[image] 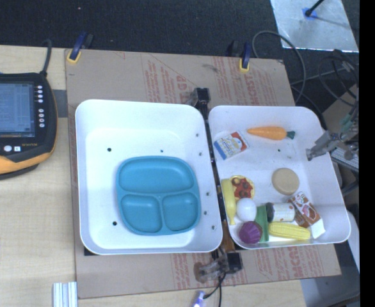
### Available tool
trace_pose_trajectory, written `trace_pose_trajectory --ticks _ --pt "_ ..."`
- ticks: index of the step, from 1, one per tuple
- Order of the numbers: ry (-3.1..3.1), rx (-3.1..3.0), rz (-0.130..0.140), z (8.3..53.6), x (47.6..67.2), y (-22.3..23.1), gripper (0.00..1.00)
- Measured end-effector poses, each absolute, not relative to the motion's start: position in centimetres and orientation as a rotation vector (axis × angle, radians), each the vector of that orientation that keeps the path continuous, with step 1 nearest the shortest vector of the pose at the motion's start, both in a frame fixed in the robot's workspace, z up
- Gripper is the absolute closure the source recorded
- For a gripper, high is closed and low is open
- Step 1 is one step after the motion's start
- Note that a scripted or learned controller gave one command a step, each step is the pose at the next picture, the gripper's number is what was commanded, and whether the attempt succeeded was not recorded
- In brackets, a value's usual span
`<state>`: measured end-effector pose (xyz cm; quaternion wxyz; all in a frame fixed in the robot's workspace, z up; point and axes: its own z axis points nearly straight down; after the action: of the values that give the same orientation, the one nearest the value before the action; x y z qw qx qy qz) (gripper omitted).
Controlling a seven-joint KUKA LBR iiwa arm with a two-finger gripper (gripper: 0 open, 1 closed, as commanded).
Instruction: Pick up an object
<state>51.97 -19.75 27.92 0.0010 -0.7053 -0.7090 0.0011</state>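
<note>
One glossy blue three-compartment tray (157, 194), tapered carrot (266, 132).

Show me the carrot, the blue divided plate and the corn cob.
carrot (266, 132), camera view, middle of its orange body.
blue divided plate (157, 173), camera view, its large upper compartment.
corn cob (290, 232), camera view, middle of the cob.

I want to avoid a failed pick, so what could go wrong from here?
1. The gripper sits at the right white bin's rim and could clip it.
2. The white egg, purple onion and yellow corn cob lie crowded, so a grasp there may slip or nudge neighbours.
</note>
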Motion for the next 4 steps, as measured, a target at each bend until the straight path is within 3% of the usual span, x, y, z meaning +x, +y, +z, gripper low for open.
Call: trace_pose_trajectory --ticks 1,2,3,4 --pt "-2.228 -2.211 0.007 15.1 57.4 -21.2 0.00" --pt "-2.226 -2.213 0.006 13.8 53.1 -21.2 0.00" --pt "-2.226 -2.211 0.006 9.1 55.4 -19.7 0.00" --pt "-2.225 -2.215 0.002 9.2 59.2 -20.0 0.00"
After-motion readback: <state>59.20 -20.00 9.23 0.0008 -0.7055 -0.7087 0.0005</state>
